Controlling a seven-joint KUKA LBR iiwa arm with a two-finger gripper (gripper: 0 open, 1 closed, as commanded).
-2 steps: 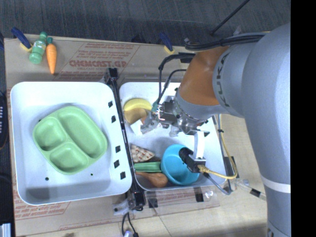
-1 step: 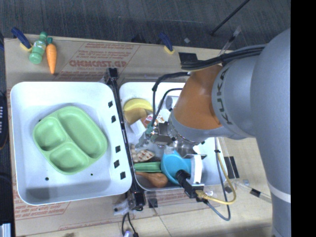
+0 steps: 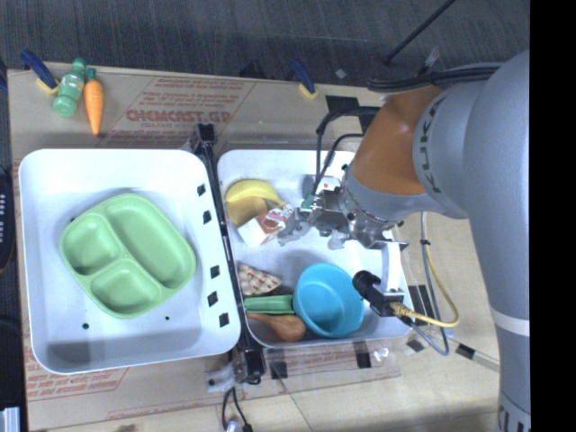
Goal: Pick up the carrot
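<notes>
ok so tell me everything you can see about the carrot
The carrot is a small orange toy, plastic-looking, with a green top. It lies outside both bins on the brown board at the view's upper left, green end toward the top, tip pointing down toward the left bin. A pale green toy lies against its left side. The gripper is far away, over the right bin.

A smooth grey arm with a broad orange band ends in a metallic silver claw. Black cables loop above the claw's housing, while a yellow cable curls from a black connector below and behind it.
</notes>
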